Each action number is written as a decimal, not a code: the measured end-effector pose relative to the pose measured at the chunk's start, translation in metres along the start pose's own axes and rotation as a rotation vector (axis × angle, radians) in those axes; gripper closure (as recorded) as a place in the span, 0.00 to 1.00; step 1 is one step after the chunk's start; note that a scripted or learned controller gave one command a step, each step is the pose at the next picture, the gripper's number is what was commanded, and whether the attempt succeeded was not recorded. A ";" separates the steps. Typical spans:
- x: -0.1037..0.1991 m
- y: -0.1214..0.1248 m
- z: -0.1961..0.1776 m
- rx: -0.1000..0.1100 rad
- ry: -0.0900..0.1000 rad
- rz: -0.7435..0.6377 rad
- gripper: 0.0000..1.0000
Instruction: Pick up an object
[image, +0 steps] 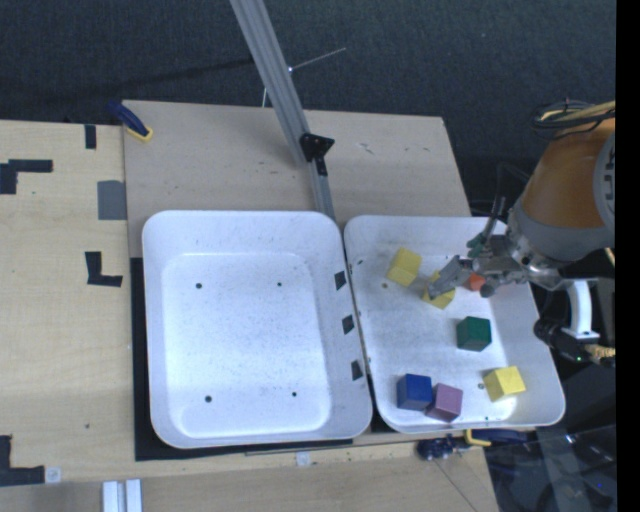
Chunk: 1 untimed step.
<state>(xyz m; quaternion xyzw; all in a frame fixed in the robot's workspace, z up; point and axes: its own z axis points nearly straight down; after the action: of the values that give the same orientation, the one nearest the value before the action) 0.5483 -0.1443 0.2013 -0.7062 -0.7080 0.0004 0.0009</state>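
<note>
- Plywood bench top (230, 150) spreads under both bins, with dark floor behind it on my feed.
- Far left of the gripper sits the left bin (160, 300).
- Closer, the right bin (375, 370) holds the blocks: a yellow cube (404, 268) just left of the gripper.
- Below and left of the gripper I see a blue cube (414, 390) touching a purple block (446, 401).
- I see the gripper (447, 283) low over the right bin, and a small yellow block (438, 296) lies at its fingertips; I cannot tell whether they grip it.
- Below the gripper and slightly right sits a green cube (473, 333); further down, another yellow block (505, 382).
</note>
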 end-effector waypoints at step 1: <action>0.000 0.000 0.000 0.000 0.000 0.000 0.00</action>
<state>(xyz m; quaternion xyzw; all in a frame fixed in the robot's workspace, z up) 0.5483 -0.1445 0.2013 -0.7062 -0.7080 0.0006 0.0007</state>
